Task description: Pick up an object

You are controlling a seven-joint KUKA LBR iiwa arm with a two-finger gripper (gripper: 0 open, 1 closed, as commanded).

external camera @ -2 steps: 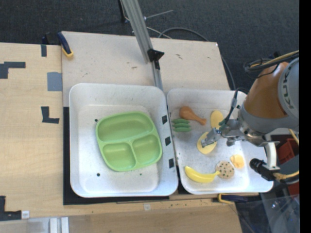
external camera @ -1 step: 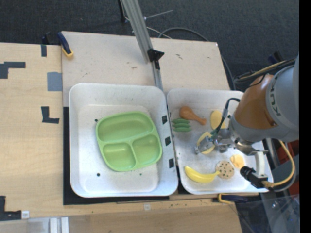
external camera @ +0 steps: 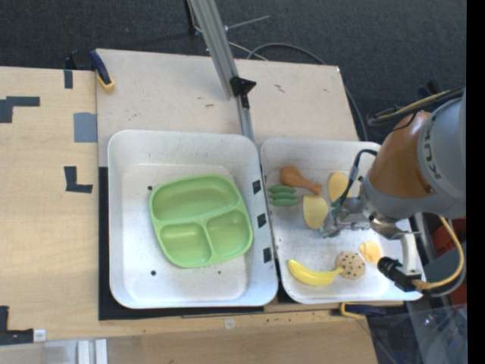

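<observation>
Where the arm reaches over the right bin (external camera: 322, 149), you see the gripper (external camera: 334, 225) low near that bin's middle, beside a pale yellow piece (external camera: 314, 211); whether its fingers are spread or closed cannot be told. Along the bin's near edge lie a banana (external camera: 311, 274) and a cookie (external camera: 349, 264). A drumstick (external camera: 297, 178) lies toward its far edge. A green divided plate (external camera: 201, 220) sits mid left bin (external camera: 121, 203).
</observation>
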